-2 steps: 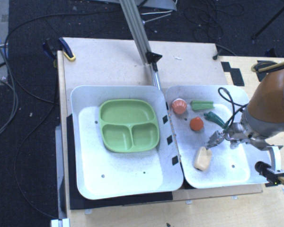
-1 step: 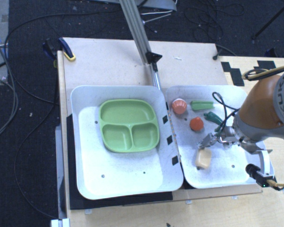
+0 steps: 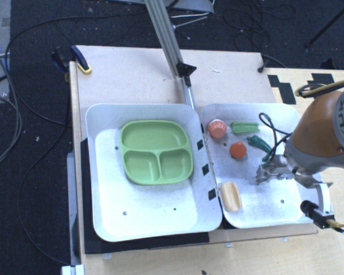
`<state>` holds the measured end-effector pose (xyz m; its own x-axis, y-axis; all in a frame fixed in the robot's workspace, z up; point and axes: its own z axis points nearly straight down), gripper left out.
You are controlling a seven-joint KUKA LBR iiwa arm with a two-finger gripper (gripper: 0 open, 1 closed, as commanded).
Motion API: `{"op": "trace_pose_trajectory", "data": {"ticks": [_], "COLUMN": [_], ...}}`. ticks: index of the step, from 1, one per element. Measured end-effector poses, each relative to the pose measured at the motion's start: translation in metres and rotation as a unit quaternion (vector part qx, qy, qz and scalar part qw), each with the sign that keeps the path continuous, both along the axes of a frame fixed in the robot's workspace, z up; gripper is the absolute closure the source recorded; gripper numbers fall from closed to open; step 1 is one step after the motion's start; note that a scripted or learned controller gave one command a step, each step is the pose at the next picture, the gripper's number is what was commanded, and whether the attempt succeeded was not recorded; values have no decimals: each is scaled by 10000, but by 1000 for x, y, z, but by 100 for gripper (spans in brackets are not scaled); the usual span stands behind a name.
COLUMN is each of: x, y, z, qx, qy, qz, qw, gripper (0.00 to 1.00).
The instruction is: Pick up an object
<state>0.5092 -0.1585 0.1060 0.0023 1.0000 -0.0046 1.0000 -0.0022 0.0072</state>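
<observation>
Pale wooden tabletop (image 3: 229, 67) carried two shallow white plastic bins side by side. Left bin (image 3: 103, 211) held a light green three-compartment plate (image 3: 157, 152), near its middle. Grey arm with orange band (image 3: 324, 128) reached over right bin (image 3: 258, 211); claw (image 3: 265, 173) sat low above the bin floor, state could not be told. Right bin contents: tan bread-like roll (image 3: 230, 196) near front left, green pod-shaped piece (image 3: 244, 128) at back, teal piece (image 3: 259, 143) beside it, pinkish-orange round fruit (image 3: 217, 128), small red ball (image 3: 237, 150). All lay apart from the claw.

Green divided plate (image 3: 157, 152) in white left bin (image 3: 103, 211); red ball (image 3: 238, 150), tan roll (image 3: 230, 196), green pods (image 3: 245, 128) in white right bin (image 3: 264, 211).
</observation>
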Motion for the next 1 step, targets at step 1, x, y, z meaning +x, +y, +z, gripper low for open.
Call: {"op": "trace_pose_trajectory", "data": {"ticks": [1], "x": [1], "y": [-2], "z": [63], "qx": [14], "qy": [10], "qz": [19], "qw": [10000], "gripper": [100]}}
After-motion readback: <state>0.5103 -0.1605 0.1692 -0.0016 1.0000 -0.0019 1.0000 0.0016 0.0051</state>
